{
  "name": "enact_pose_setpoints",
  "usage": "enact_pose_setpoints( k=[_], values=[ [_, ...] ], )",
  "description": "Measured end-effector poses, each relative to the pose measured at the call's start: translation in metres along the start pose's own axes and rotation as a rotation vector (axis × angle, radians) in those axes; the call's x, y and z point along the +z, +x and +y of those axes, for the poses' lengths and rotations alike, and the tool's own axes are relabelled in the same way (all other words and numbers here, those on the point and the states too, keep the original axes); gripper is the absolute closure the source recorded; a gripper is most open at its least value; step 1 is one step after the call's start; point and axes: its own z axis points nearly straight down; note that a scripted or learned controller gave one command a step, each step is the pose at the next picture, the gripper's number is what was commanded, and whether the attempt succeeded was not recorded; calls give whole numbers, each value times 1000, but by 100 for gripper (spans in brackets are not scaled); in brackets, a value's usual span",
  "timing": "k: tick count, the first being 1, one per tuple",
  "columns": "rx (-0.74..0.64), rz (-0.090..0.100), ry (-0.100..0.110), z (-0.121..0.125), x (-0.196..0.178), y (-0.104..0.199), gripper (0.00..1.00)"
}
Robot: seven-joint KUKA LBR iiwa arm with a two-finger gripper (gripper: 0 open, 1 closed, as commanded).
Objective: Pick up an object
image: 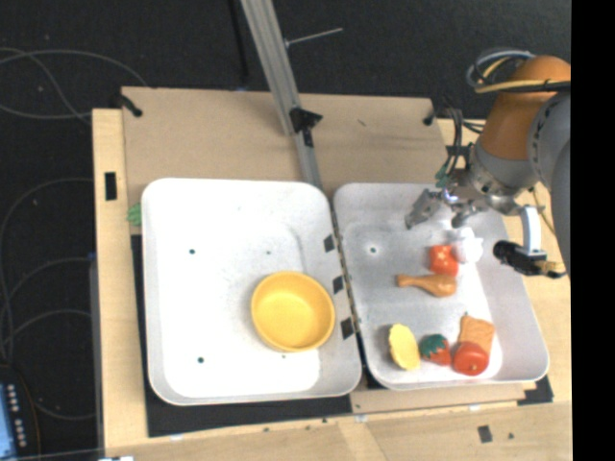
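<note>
The gripper (pixel 444 211) hangs over the back part of the right bin (pixel 384 219), its two fingers spread wide with nothing between them. Just in front of it lie a small red tomato (pixel 443 259) and a white lump (pixel 471 249), touching each other. Below them a tan drumstick (pixel 430 282) lies with its long axis across the bin, thin end pointing left and thick end right. Near the front wall sit a yellow lemon slice (pixel 404 346), a red and green strawberry (pixel 436 348), an orange wedge (pixel 477 330) and a red ball (pixel 470 358). The left bin (pixel 192 219) holds a yellow bowl (pixel 292 310), upright. Both bins rest on the table (pixel 211 128).
</note>
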Motion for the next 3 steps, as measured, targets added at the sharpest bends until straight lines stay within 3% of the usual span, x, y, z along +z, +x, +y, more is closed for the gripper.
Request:
enact_pose_setpoints(
  k=[1, 3],
  values=[
    [-2, -1, -1, 0, -10, -1, 100],
    [1, 0, 1, -6, -100, -1, 100]
  ],
)
